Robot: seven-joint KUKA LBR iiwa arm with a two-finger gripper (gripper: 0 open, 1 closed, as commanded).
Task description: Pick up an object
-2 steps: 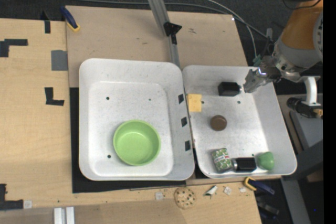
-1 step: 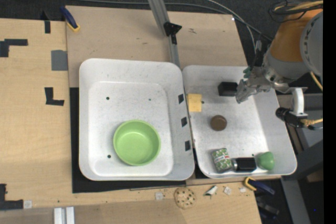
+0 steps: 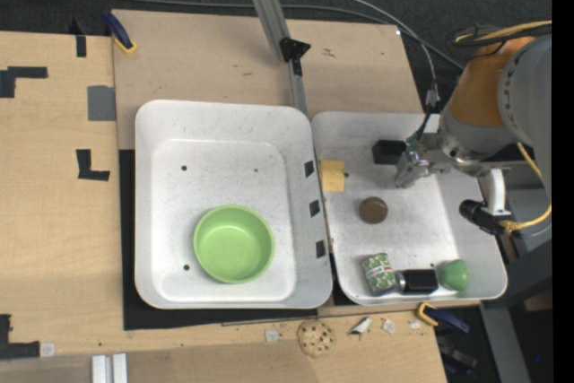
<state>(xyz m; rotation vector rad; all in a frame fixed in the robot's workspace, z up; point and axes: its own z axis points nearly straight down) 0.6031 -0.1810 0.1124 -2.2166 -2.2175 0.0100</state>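
Note:
The right bin (image 3: pixel 345 134) holds a tan block (image 3: pixel 333 176) at its left wall, a brown round object (image 3: pixel 374 210) in the middle, and along the front a green patterned box (image 3: pixel 378 273), a black object (image 3: pixel 418 282) and a green rounded object (image 3: pixel 454 274). My gripper (image 3: pixel 408 169) hangs over the right bin's back right part, up and to the right of the brown round object. Nothing shows between its tips. The left bin (image 3: pixel 161 126) holds a green bowl (image 3: pixel 233 244) near its front.
A metal pole (image 3: pixel 269 9) slants down from the top to the gap between the bins. A cable runs across the bench behind the right bin. A cookie-like disc (image 3: pixel 312 337) and small scraps lie on the bench in front of the bins.

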